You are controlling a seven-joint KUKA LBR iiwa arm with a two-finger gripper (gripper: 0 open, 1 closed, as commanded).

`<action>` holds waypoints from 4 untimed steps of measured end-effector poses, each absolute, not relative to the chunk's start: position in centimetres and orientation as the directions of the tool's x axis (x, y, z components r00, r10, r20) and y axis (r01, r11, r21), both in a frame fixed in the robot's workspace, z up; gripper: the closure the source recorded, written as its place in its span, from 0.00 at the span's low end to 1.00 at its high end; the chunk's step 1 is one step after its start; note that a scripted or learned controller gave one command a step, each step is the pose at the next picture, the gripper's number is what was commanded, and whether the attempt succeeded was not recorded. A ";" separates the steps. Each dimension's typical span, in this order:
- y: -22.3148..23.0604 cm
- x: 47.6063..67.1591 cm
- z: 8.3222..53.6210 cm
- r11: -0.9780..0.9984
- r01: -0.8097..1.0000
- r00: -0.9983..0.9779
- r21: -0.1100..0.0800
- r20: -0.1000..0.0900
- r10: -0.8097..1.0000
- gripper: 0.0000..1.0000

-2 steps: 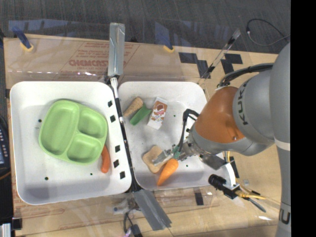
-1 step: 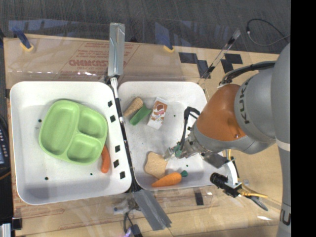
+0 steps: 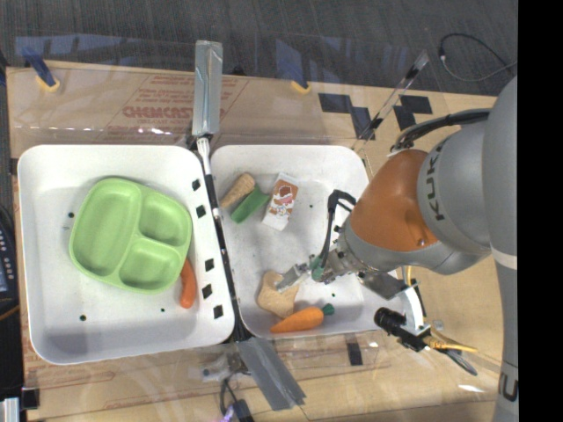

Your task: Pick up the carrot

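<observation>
A grey KUKA arm [image 3: 457, 200], part of its maker's name legible in black on the orange band, reaches in from the right over a pale wooden bench [image 3: 493, 323] set against dark carpet. Red lettering shows faintly through clear plastic sheeting [image 3: 132, 104] at the bench's far edge, too blurred to read for certain. Two shallow white bins sit side by side. The left bin [image 3: 44, 323] holds a green divided tray [image 3: 130, 234], with a small orange item [image 3: 187, 285] lying just beside the tray's near right corner. In the right bin [image 3: 308, 161], the gripper [image 3: 310, 271] hangs low above a tan, bread-like piece [image 3: 275, 294]; whether its fingers are parted or closed cannot be told. The carrot [image 3: 299, 320], orange with a green tip, lies against the bin's near wall, just below the gripper and free of it. Farther back lie a small white carton [image 3: 281, 200] with brown print, a green block [image 3: 251, 207] and a tan piece [image 3: 236, 190].
</observation>
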State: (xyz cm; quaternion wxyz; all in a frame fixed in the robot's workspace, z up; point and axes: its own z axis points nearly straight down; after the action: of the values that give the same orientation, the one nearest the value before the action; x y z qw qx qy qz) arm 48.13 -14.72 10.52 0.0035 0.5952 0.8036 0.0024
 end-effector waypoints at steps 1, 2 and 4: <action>-11.6 47.7 14.7 -0.044 0.999 0.044 -0.002 0.001 0.999 0.00; -10.8 47.7 19.1 0.021 1.000 -0.021 -0.001 0.001 1.000 0.00; -11.7 47.7 19.9 -0.088 0.996 0.088 -0.001 0.001 0.996 0.00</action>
State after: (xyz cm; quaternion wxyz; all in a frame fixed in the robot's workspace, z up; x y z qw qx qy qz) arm 47.70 -11.75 19.89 -0.0006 0.7375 0.6753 -0.0002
